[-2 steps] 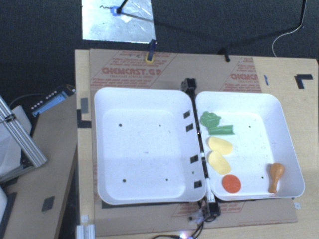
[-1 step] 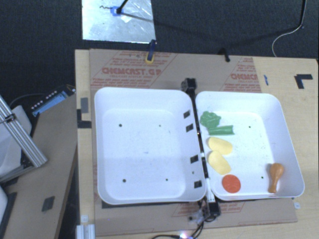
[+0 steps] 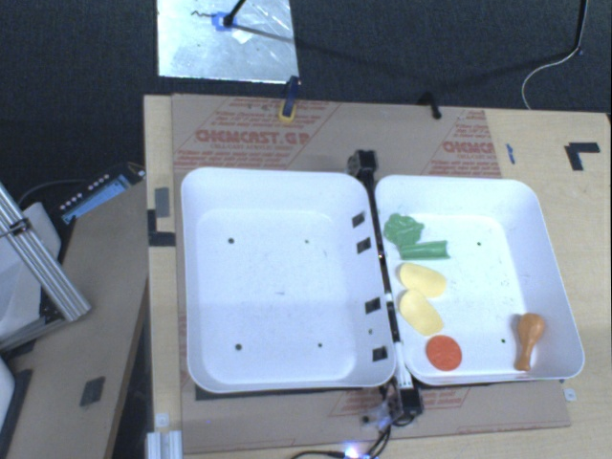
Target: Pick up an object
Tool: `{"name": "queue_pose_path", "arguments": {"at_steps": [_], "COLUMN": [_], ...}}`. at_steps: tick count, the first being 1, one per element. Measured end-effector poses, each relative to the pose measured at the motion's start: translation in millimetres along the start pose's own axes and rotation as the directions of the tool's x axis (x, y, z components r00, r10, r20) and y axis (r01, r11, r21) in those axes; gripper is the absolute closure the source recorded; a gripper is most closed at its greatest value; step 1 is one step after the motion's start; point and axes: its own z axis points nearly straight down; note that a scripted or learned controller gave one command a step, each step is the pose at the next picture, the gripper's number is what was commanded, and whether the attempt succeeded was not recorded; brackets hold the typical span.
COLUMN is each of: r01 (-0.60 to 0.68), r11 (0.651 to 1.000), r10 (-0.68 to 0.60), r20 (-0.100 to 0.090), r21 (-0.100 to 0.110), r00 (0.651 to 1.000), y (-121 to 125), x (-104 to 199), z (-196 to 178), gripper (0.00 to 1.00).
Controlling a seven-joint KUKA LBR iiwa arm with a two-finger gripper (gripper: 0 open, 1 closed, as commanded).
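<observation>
The right bin [image 3: 535, 218] holds several toy foods. A green leafy piece [image 3: 411, 236] lies near its left wall. Below that sit two pale yellow pieces [image 3: 422, 279] [image 3: 418, 311], one just under the other. A flat red-orange disc [image 3: 444, 353] rests near the bin's front edge. A brown drumstick-shaped piece [image 3: 528, 338] lies at the front right corner.
The left bin [image 3: 277, 285] stands beside the right one, joined by a black clamp strip [image 3: 375, 266]. Both rest on a cardboard sheet [image 3: 249, 132]. A shiny metal plate [image 3: 226, 25] lies at the back. A metal frame [image 3: 38, 266] stands at the far left.
</observation>
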Motion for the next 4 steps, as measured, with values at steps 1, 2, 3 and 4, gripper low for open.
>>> {"name": "queue_pose_path", "arguments": {"at_steps": [1,2,3,4], "r01": [0.006,0.0,0.005,0.001], "r11": [1.0,1.0,1.0,1.0], "r10": [-0.006,0.0,-0.005,-0.001], "r20": [0.002,0.0,0.002,0.0], "r21": [-0.001,0.0,-0.001,-0.001], "r00": [1.0,1.0,1.0,1.0], "y": [39,16,38,21], "x": [1,0,1,0], "z": [1,0,0,0], "gripper": [1.0,1.0,1.0,1.0]}}
